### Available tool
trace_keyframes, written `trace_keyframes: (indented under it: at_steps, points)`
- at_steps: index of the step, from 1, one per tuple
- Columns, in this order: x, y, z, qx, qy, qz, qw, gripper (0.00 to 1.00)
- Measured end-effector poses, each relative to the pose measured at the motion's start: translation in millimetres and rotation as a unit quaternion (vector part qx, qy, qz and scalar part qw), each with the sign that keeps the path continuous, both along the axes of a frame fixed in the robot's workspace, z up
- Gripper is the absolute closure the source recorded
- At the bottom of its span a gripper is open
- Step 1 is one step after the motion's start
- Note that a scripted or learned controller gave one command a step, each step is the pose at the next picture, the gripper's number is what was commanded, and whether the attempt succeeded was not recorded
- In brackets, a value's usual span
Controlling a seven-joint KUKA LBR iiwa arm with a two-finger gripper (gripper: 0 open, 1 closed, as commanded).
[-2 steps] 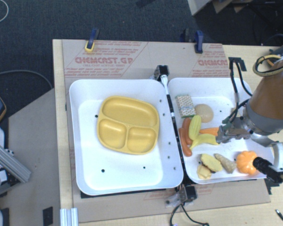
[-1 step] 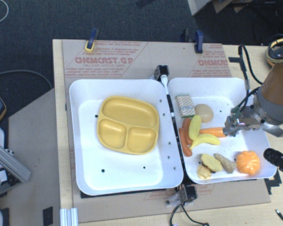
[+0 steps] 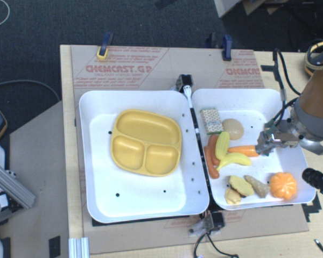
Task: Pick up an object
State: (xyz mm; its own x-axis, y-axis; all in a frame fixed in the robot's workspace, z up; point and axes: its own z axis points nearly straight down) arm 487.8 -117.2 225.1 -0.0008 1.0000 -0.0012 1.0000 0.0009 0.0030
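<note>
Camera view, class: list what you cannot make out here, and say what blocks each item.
1. The gripper, camera view: too small and dark to read how its fingers stand.
2. The carrot: its right end is covered by the gripper.
3. The arm: cut off by the right edge.
4. The patterned block: its print is too small to read.

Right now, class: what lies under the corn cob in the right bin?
The corn cob lies across a carrot, above a banana and beside a red sausage. The carrot's left end is covered by the cob.

Cardboard-topped bench (image 3: 151,63), two white bins (image 3: 97,144) side by side
</note>
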Motion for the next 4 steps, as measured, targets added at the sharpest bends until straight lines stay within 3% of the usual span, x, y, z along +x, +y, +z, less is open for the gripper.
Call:
trace_keyframes:
  at_steps: [3,4]
  points:
    - [54.5,127.0,-11.1,0.0006,0.0,0.002,1.0,1.0]
    - [77.7,174.0,10.0,0.0007,-0.001,0.002,1.0,1.0]
